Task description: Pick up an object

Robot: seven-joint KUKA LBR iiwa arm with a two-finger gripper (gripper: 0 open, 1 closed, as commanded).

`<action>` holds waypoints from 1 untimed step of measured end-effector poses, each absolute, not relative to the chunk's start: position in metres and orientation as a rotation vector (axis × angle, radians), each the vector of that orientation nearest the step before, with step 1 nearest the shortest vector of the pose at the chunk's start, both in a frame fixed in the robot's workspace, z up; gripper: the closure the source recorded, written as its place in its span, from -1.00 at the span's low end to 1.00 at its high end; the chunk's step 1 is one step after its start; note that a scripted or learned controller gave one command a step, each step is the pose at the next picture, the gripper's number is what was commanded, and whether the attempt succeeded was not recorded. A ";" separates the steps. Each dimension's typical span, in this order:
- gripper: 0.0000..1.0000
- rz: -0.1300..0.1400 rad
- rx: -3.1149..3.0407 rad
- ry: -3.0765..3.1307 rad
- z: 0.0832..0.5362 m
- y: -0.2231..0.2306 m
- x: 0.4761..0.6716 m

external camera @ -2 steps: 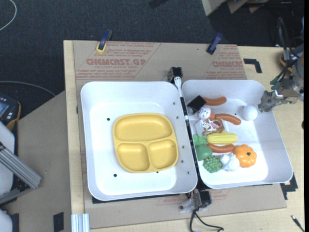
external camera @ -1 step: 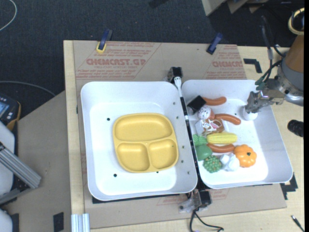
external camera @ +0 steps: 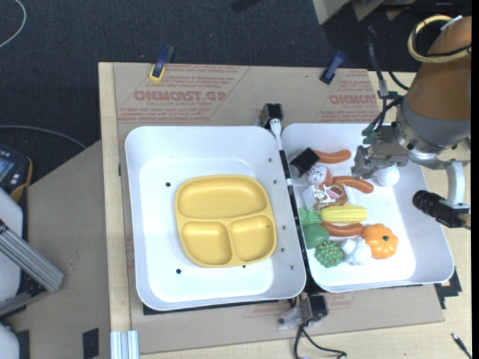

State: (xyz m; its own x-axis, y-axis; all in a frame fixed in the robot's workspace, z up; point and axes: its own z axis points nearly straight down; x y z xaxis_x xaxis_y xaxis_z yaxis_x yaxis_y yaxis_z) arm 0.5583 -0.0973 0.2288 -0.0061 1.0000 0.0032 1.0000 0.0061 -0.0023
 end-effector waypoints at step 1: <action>1.00 0.000 -2.213 -2.224 0.232 -0.053 0.535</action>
